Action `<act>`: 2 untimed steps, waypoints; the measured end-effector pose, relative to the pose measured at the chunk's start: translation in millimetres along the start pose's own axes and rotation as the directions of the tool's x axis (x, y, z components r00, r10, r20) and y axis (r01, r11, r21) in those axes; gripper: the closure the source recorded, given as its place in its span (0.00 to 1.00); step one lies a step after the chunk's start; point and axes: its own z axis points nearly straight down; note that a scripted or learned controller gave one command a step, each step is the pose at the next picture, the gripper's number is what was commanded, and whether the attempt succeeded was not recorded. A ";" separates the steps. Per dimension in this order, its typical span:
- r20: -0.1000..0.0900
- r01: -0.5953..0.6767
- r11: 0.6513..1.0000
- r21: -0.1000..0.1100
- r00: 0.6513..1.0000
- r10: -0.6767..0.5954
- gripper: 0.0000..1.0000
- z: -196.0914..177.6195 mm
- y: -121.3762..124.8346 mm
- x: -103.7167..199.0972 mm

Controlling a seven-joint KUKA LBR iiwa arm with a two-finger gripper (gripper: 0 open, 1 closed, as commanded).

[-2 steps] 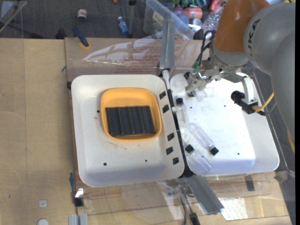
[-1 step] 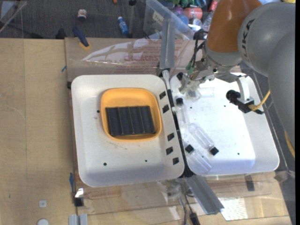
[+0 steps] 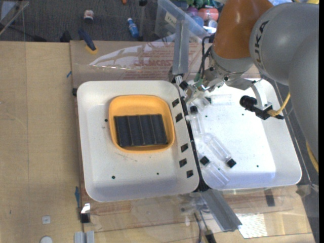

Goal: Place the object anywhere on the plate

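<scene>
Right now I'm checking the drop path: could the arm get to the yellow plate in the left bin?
Probably yes. The yellow plate lies open from above in the left bin, holding a dark ridged object. The arm hangs above the low divider.

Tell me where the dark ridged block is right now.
In the camera view, the block lies flat on the yellow plate, in the middle of the left bin, across the divider from the arm.
</scene>
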 end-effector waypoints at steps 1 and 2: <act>0.000 0.000 1.000 0.000 1.000 0.000 0.00 -0.1 0.0 -0.1; 0.003 -0.001 1.000 -0.006 1.000 0.001 1.00 -11.9 1.2 -1.1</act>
